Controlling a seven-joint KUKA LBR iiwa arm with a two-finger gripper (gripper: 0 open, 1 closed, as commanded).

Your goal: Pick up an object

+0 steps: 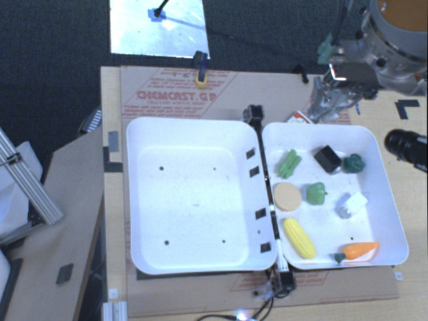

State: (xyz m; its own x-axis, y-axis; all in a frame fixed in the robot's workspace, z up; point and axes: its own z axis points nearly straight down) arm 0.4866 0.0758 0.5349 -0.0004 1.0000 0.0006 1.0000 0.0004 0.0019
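Carrot (360,250) front of rt bin (321,227); board (177,85) reads "CHEMCAST GP".

Pale wooden bench (111,199), seen from above at a slant. Spread over most of it, a brown sheet (174,93) with red lettering. Resting on that sheet side by side, touching along their inner walls: one white bin (194,199) toward the view's left, another white bin (376,179) toward its right. Standing at the sheet's far edge, a small yellow and blue clip (200,72). Stuck to the bare wood at the right, a black tape mark (405,108); at the left, a grey patch (112,140).
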